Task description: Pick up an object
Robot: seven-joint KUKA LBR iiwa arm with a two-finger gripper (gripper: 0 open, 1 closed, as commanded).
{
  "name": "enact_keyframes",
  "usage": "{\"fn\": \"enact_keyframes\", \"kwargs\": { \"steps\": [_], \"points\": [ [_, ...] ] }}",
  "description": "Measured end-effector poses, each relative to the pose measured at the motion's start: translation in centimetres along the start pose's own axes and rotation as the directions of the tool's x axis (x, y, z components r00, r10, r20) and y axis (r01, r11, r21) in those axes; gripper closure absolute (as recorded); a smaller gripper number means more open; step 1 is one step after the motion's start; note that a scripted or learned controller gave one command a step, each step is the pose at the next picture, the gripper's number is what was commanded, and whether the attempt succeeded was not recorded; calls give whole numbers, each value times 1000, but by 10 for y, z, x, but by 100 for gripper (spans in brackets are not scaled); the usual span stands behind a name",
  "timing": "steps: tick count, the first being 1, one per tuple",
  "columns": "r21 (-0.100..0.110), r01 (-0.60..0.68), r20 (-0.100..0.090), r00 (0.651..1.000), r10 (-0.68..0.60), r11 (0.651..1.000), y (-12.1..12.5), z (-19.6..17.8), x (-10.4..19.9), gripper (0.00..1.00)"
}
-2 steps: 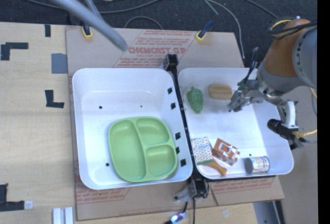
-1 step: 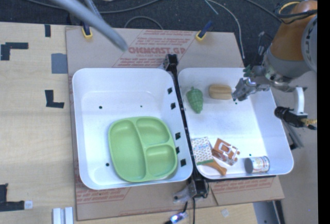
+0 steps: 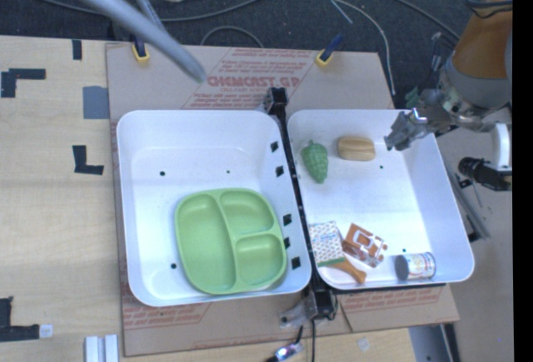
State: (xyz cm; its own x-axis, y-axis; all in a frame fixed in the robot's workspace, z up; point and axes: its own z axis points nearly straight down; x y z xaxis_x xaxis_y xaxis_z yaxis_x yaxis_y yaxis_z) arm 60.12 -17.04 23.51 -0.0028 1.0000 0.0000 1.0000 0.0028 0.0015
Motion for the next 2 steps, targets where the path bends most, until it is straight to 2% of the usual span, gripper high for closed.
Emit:
{"fn": "enact_keyframes", "kwargs": {
  "steps": [1,2],
  "points": [
    [5,3,-1,1000,-3,1000,6,12,59,100],
    [4,4,-1,1000,-4,1000,12,4,113,100]
  ]
}}
